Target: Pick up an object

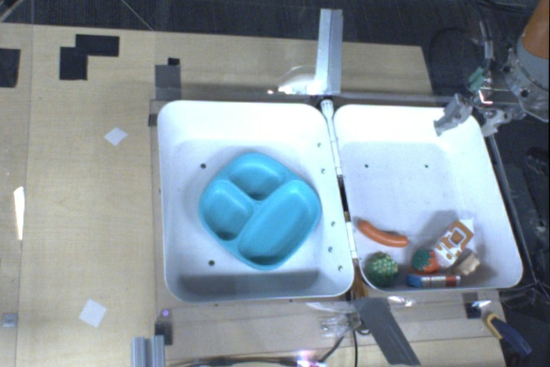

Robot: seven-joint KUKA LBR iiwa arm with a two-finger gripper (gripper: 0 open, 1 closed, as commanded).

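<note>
Your candidates all lie bunched in the near corner of the right bin [481,185], toward the table's front edge. The sausage-shaped orange toy [382,234] lies flat with its long axis running roughly along the bin's front wall, tilted slightly, and stands a little apart from the rest, so it looks the easiest to take. Just in front of it sits a green ball [383,268]. Beside that are a small red-and-green round thing [424,259], a marker-like stick [432,279] lying along the front wall, and an orange-and-white carton [452,241] tipped on a slant; these three crowd or touch one another.

The claw [468,110] hovers over the far right corner of the same bin, near its back rim. So everything lies well away from it, down toward the front of the table and a bit to the table's left. You cannot tell from this view whether it is spread or pressed together; nothing shows between its tips.

The left bin [180,150] holds one thing, a blue divided tray [258,209], resting near its middle. It is farther from the claw and too broad for an easy pinch, I would judge.
</note>
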